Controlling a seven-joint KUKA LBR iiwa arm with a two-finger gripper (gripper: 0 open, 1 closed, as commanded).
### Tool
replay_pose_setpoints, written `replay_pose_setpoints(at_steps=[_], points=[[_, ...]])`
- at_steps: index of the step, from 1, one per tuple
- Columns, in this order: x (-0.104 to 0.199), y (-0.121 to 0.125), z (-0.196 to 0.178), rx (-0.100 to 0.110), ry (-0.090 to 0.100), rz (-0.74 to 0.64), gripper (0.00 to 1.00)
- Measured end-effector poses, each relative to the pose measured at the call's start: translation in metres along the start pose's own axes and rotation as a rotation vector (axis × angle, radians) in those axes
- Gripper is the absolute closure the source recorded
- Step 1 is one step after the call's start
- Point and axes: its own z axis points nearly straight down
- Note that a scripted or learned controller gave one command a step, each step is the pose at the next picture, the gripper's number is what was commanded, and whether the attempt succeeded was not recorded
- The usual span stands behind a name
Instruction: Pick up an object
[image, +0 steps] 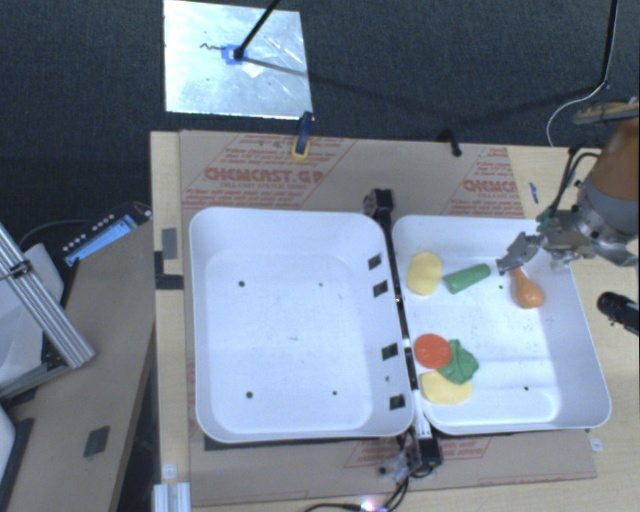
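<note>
The right bin holds several small objects. A pale yellow piece lies near its left wall, with a green cylinder beside it. An orange pear-shaped object lies toward the right side. Lower down sit a red-orange disc, a green leafy piece and a yellow piece, touching one another. My gripper hangs at the bin's upper right, just above the orange object and right of the green cylinder. Nothing shows between its fingers.
The left bin lies beside the right one, with black clips along the shared wall. A silver sheet lies beyond the bench at the top. A cable runs down at the upper right.
</note>
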Motion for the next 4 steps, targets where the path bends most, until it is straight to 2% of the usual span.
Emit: replay_pose_setpoints(at_steps=[1,2,3,4], points=[[0.004,0.019,0.105,-0.002,0.001,-0.003,0.0],[0.025,0.071,0.117,0.029,0.001,-0.009,0.0],[0.087,0.074,0.116,0.0,0.002,-0.006,0.0],[0.083,0.075,0.105,-0.003,-0.001,-0.004,1.0]])
